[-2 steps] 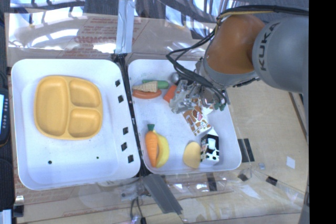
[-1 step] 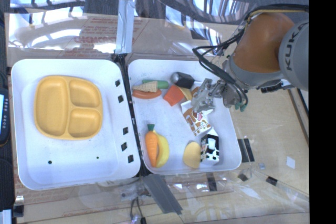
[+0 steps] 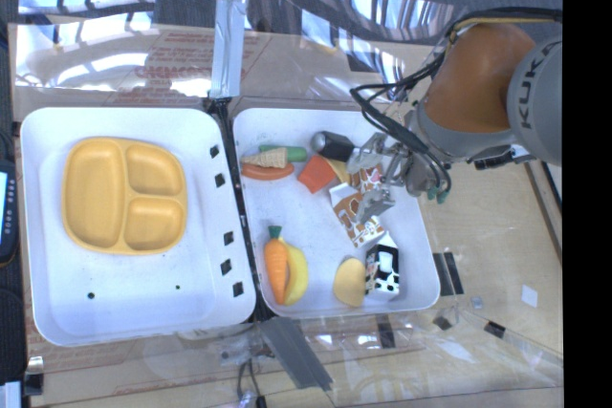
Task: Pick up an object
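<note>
Arm: grey KUKA arm (image 3: 478, 96) with orange band reaches in from the right, wrist tipped down over the right bin (image 3: 316, 225)
Gripper: gripper (image 3: 376, 182) sits low over the giraffe-print carton (image 3: 356, 213); open or shut — cannot tell, hardware and cables blur together there
Likely target: the carton, judged from the gripper's position just above its far end; no object visibly held
Carton pose: lies flat and slanted, right of bin centre, near the right wall
Neighbours far side: orange block (image 3: 316, 174), dark cylinder (image 3: 332, 145), hot dog (image 3: 267, 171), corn cob (image 3: 278, 153), all crowded along the far wall
Neighbours near side: cow-print box (image 3: 384, 270) and yellow lemon (image 3: 350, 282) touching, against the near wall; carrot (image 3: 275, 268) lies against the banana (image 3: 297, 274)
Open room: bare floor in the middle of the right bin, left of the carton; best clearance lies that way
Edge risk: the right wall is close to the gripper; a sideways slip could pin the carton there
Left bin: left bin (image 3: 57, 301) holds a yellow divided plate (image 3: 124, 194), well apart from the work
</note>
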You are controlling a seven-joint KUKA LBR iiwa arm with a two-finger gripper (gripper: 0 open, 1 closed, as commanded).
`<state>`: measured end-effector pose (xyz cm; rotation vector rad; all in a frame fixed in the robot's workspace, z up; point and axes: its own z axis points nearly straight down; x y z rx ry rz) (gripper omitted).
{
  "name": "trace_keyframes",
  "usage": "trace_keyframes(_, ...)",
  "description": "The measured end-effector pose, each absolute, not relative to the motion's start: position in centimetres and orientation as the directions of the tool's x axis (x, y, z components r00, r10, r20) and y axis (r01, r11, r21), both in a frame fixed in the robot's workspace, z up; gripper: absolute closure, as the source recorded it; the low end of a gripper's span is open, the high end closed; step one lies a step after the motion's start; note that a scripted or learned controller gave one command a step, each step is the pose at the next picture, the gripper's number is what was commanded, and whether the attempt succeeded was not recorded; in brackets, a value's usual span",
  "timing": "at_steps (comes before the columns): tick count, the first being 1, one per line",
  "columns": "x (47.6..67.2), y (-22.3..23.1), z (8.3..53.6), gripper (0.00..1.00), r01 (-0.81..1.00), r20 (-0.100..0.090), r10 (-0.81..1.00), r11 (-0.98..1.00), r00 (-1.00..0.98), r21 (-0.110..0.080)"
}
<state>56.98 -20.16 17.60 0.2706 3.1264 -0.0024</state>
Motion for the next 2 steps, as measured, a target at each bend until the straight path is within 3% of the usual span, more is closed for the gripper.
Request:
trace_keyframes(1, 59.2, -21.1, 10.4, 0.00, 0.094, -0.019, 0.094, 0.996, -0.995, -0.006)
trace_keyframes(2, 51.7, -20.9, 9.4, 0.00, 0.091, -0.004, 0.091, 0.996, -0.996, 0.000)
